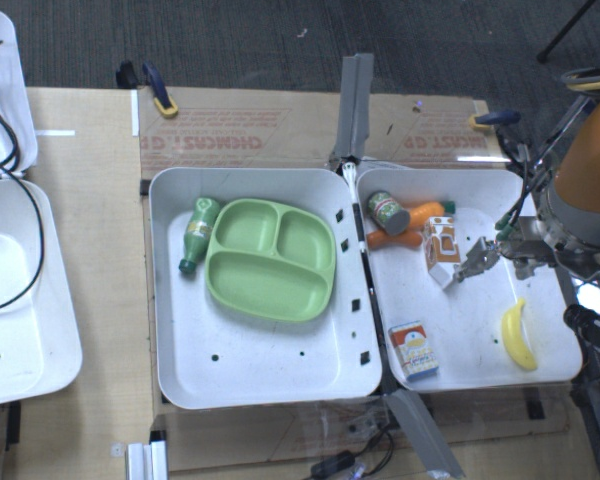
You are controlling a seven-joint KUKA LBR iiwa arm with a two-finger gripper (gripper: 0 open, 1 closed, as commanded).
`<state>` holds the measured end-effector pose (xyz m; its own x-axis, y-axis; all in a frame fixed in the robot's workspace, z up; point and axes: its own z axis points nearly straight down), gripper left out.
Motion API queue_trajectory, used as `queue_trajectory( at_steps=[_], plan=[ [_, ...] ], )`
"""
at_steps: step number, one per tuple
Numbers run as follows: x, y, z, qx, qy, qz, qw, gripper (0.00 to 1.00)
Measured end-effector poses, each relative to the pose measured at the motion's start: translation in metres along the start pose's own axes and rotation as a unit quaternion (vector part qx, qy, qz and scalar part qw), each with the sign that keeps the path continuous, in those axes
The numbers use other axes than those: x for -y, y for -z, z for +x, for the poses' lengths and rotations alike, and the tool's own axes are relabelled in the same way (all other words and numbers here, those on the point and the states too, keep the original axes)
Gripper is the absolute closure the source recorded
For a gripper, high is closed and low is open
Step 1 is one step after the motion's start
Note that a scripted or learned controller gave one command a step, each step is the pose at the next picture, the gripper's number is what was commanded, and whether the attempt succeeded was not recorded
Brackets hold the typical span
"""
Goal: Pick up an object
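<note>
two metal fingers of the end effector (472, 264) hang over the right white bin (480, 353), reaching in from the right, their tips just beside the right edge of a small white and orange carton (441, 247). they look slightly spread with nothing between them, so nothing is held yet.

the carton is the nearest candidate for the pick. it lies flat on the bin floor, close to an orange carrot-shaped toy (412, 224) and a small green-labelled can (386, 209) lying on its side, which crowd the bin's upper left.

for a good grasp the arm would likely need to shift a little left so the fingers straddle the carton's narrow sides, then come straight down before closing. closing from the present spot would probably only nudge the carton's edge toward the carrot.

other choices lie apart: a yellow banana (519, 336) near the bin's right wall and a small red and white box (413, 350) near its lower left corner.

the left white bin (175, 358) on the desk (80, 148) holds a green divided plastic plate (272, 259) and a green bottle (198, 233).
</note>
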<state>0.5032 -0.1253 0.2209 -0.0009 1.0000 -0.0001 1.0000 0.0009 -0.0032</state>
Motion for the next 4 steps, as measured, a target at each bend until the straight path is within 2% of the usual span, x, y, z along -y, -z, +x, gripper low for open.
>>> queue_trajectory(
  at_steps=[1,2,3,4],
  plan=[
    [-0.061,-0.022,0.006,0.000,0.027,0.000,0.9996,0.00],
    [-0.116,-0.128,0.017,0.001,0.111,-0.002,0.9938,0.00],
    [-0.118,-0.116,0.015,0.001,0.109,-0.005,0.9940,1.00],
    [-0.127,-0.009,0.077,0.001,0.144,-0.001,0.9895,1.00]
  ],
)
